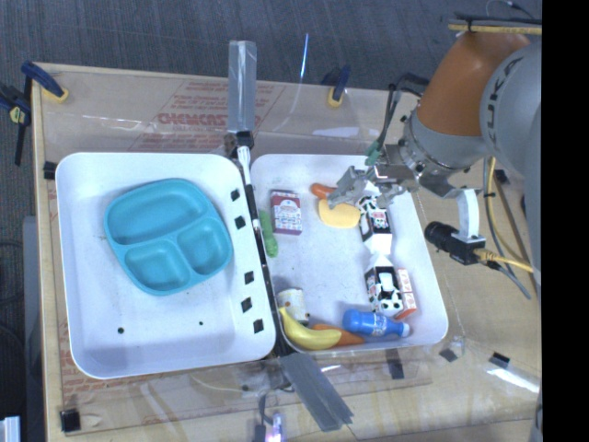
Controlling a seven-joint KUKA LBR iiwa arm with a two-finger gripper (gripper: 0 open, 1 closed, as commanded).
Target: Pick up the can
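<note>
The can (286, 212) is small and red with a pale label, and it lies in the right bin (419, 247) near that bin's upper left. My gripper (368, 186) hangs over the upper middle of the same bin, well to the right of the can and apart from it. Its fingers (348, 185) are spread open with nothing between them. Just under it are a yellow piece (339, 215) and the top of a white cow-patterned bottle (376, 225).
An orange carrot (321, 191) lies between can and gripper, and a green stick (268, 234) lies left of the can. A second cow-patterned carton (387, 289), blue bottle (375, 323), banana (308, 335) and white cup (291, 299) crowd the bin's near side. The left bin (83, 330) holds a blue divided plate (167, 235).
</note>
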